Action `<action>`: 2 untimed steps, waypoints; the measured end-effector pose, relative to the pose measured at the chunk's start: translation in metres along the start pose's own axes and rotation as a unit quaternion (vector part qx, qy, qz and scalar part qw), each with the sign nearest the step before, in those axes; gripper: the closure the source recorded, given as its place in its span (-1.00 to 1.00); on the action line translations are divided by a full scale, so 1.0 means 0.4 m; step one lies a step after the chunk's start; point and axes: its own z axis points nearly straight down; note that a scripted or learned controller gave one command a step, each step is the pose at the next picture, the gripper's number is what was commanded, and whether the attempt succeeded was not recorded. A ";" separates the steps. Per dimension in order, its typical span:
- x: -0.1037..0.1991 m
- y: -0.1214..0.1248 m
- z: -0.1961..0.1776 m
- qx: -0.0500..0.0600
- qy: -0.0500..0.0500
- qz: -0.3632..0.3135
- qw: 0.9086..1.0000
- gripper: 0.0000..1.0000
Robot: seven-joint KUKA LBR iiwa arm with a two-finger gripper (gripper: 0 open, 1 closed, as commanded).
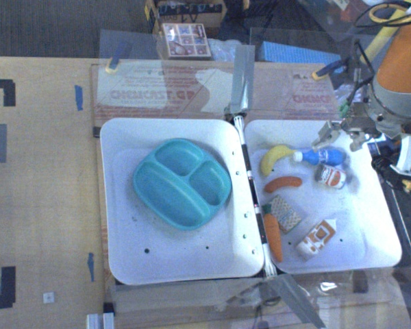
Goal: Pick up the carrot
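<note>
Carrot [272,236]: I see it against right bin's [383,214] left wall, untouched.
Gripper [339,134]: fingers spread wide above blue bottle [322,157].

The carrot [272,236] is orange with a small green tip, lying by the left wall of the right bin [377,218], which is white like the left bin [116,204]. In the left bin sits a teal divided plate [183,183]. The right bin also carries a yellow banana [275,157], a reddish-orange sausage [283,183], a blue bottle [322,157] with a white cap, a red and white can [331,177], a grey checked packet [285,214] and a white carton [316,238] with brown print (the design is too small to read). The tool [340,133] is grey metal, below an orange band [399,60] on the arm. The counter [41,184] is pale tan with blue tape marks.
</note>
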 end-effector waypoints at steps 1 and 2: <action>0.033 -0.039 0.250 -0.009 -0.004 -0.017 1.000 -1.00; 0.032 -0.170 0.301 -0.002 -0.001 -0.166 0.986 -1.00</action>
